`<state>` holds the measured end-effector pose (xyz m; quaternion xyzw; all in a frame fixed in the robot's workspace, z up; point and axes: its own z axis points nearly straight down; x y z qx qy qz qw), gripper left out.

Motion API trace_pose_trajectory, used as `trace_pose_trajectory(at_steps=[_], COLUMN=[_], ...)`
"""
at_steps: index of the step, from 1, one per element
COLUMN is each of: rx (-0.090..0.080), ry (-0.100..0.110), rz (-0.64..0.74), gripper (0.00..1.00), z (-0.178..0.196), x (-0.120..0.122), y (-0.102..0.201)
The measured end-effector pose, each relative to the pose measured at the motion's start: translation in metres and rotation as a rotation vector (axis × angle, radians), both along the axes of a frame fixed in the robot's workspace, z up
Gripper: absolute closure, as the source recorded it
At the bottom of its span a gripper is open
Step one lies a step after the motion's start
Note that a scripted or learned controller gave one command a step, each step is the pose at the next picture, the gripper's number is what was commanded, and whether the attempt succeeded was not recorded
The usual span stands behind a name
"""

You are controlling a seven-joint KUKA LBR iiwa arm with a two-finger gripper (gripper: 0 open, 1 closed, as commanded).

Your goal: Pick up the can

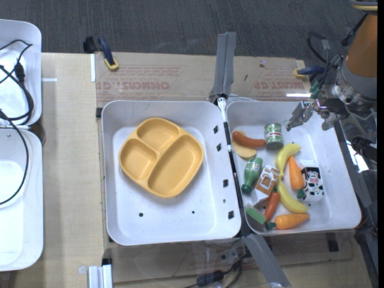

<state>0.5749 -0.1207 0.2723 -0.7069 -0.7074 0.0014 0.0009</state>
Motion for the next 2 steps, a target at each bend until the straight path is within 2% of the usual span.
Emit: trace_pose_trajectory(at_steps=[1, 2], rx=[0.000, -0.002], ry=[0.000, -0.011], rz=[-0.075, -0.108], gripper=[0.00, 0.00], z=[-0.103, -0.176], x=[0.050, 0.050], y=[0.026, -0.015])
